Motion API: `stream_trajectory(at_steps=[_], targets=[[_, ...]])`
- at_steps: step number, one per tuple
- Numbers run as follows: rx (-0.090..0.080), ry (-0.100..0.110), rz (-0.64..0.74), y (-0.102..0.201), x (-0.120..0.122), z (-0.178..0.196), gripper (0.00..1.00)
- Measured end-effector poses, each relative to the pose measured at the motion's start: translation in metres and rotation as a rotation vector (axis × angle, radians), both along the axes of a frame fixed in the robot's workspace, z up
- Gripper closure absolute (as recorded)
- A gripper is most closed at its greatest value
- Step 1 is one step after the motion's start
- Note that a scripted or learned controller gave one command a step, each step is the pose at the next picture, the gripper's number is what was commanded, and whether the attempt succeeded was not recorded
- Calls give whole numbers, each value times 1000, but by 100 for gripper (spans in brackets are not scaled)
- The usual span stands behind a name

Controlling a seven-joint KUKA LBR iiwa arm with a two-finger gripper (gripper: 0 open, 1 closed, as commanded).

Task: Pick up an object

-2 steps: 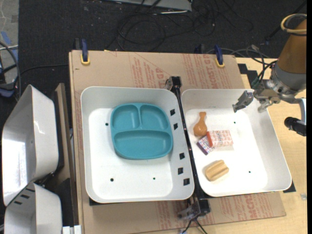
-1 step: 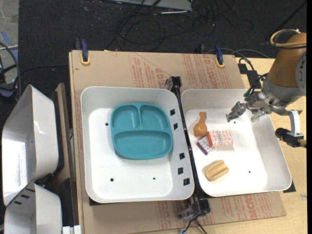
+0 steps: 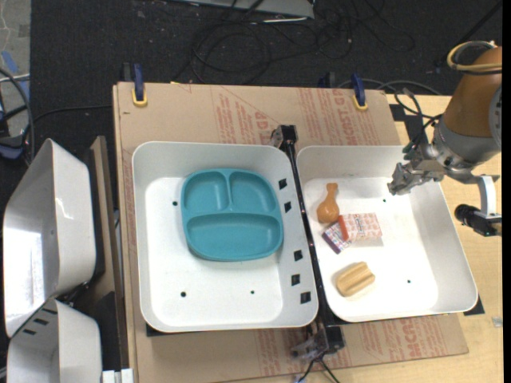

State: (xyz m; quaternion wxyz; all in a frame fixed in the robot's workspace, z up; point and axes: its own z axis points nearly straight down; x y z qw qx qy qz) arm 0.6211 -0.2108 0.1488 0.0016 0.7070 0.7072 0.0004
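The right bin (image 3: 447,238) holds an orange-brown pear-shaped toy (image 3: 328,206), a small white and red carton with a purple end (image 3: 354,230), and a tan bread roll (image 3: 354,279). My gripper (image 3: 398,183) hangs over the upper right part of that bin, to the right of the pear-shaped toy and well apart from it. Nothing shows between its fingers. The arm's orange band (image 3: 471,94) is at the right edge.
The left bin (image 3: 152,214) holds a teal divided plate (image 3: 231,215). A black divider with clips (image 3: 299,222) runs between the bins. Cardboard (image 3: 239,110) lies under both. White tubs (image 3: 44,238) stand at the far left.
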Motion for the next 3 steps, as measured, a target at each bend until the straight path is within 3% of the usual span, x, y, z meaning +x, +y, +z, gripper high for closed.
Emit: stream_trajectory(at_steps=[3], targets=[[0, -1, 3, 14, 16, 129, 100]])
